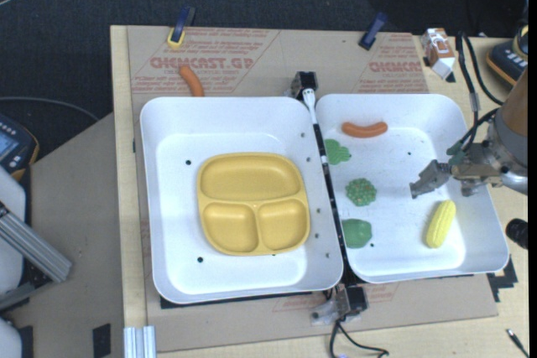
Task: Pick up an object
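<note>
Hovering in the right bin [394,106], the gripper [438,181] is being held with its fingers apart and nothing between them, so no pick is judged done yet. Corn [440,223] is lying just below the fingers, broccoli [362,191] off to their left. Red lettering resembling "CHEMCAST" is being shown on the board [220,59] behind.
</note>
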Robot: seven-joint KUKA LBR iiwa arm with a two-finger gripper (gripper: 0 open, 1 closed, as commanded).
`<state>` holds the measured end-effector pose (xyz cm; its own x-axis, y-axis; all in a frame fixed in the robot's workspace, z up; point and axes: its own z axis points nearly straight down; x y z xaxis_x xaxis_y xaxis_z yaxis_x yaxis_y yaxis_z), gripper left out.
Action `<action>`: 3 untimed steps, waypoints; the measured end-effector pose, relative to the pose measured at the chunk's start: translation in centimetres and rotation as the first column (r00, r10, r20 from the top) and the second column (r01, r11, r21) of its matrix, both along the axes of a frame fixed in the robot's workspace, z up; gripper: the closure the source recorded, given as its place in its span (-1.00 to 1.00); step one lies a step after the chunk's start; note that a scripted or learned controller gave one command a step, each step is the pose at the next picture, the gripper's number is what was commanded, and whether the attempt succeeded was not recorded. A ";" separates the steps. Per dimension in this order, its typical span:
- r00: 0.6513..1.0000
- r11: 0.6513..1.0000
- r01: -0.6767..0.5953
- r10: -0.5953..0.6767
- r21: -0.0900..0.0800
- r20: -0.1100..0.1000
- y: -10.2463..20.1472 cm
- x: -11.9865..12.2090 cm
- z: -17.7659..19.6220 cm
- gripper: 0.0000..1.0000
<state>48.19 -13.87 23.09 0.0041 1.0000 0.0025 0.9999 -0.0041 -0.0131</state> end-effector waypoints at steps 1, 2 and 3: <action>1.000 1.000 -0.004 0.004 -0.002 0.013 0.0 0.3 0.6 -1.00; 1.000 1.000 -0.003 0.003 0.000 0.007 -0.9 0.6 -4.6 -1.00; 1.000 1.000 -0.004 0.004 0.001 0.006 -0.2 -0.1 -9.3 -1.00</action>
<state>48.13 -14.02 13.81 0.0003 1.0000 0.0033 1.0000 -0.0003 -0.0072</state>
